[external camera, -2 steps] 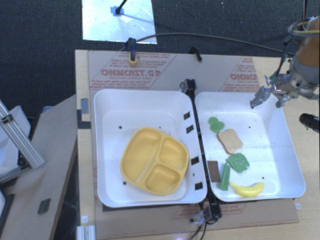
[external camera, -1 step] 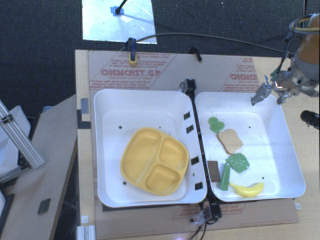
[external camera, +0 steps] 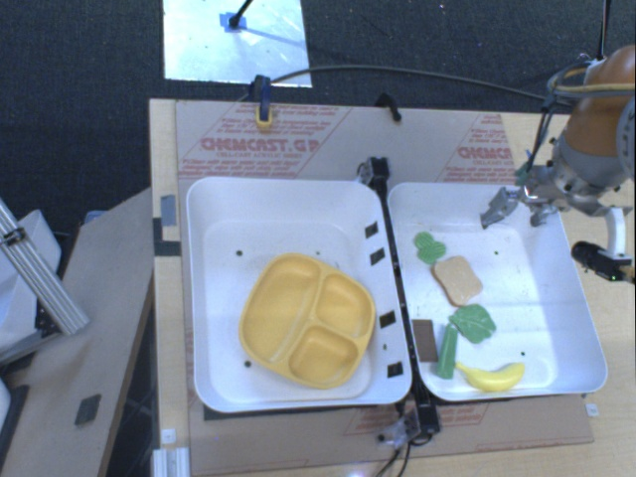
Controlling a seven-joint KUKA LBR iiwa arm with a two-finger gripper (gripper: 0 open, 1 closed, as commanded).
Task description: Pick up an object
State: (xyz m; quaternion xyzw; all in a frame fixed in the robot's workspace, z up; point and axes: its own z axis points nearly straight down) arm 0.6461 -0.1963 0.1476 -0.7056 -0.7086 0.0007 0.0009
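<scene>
Nearest lies the yellow plastic banana (external camera: pixel 491 376) at six o'clock in the right white bin (external camera: pixel 571 296), so the open, empty tool (external camera: pixel 517 207), hovering at twelve o'clock, should probably descend straight, straddle its narrow middle, then close.

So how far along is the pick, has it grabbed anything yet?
Nothing looks picked up yet. The claw is over the far end of the right bin with open fingers and nothing between them. The banana, the slice of bread and the green pieces all lie on the bin floor. Left to do: come down on one, close and lift.
</scene>
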